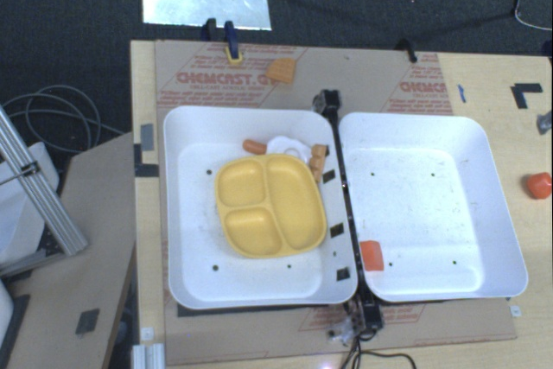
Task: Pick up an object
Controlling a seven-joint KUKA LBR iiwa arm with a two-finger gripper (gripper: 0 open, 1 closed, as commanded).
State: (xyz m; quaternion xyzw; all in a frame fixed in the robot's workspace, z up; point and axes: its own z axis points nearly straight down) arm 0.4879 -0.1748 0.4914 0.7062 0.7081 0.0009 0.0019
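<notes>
though i can't tell the gripper's state, two bins [186, 212] [488, 186] hold one yellow tray [270, 205] and one orange block [371, 255].

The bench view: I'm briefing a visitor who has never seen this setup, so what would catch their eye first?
Most striking is the yellow divided tray lying in the left bin. Next comes the orange-red block at the right bin's near-left corner. Another orange-red object sits on the bench outside the right bin.
</notes>
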